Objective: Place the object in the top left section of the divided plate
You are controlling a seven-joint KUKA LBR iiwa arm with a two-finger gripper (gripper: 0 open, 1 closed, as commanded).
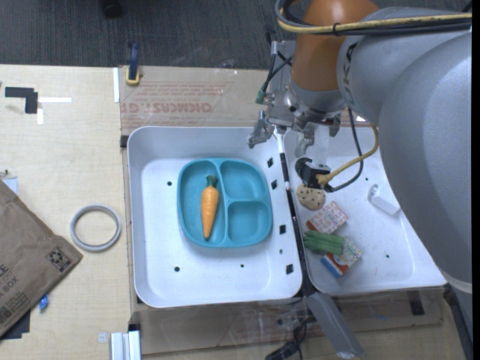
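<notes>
From the fixed overhead camera we see the grey arm [420, 126] coming in from the view's right, so large that it covers the right bin's far corner. Its orange band [326, 32] sits high in the view, and the wrist below it points down. The gripper [283, 139] hangs over the far end of the seam where the two white bins meet. Its fingers [259, 135] look spread apart to us, with nothing between them.

The toy carrot [210, 205] is well apart from the gripper. It lies in the long compartment on the view's left side of the teal divided plate [259, 201], which sits in the left bin [150, 276]. The carrot's long axis runs along that compartment, green top toward the far edge of the view and orange tip toward the near edge.

In the right bin [390, 268], near the seam, we see a speckled beige cookie-like piece [310, 196], a pink-and-white packet [328, 218], a green item [322, 241] and a small red, white and blue packet [342, 259].

On the counter [67, 148], a roll of tape [95, 226] lies left of the bins.
</notes>
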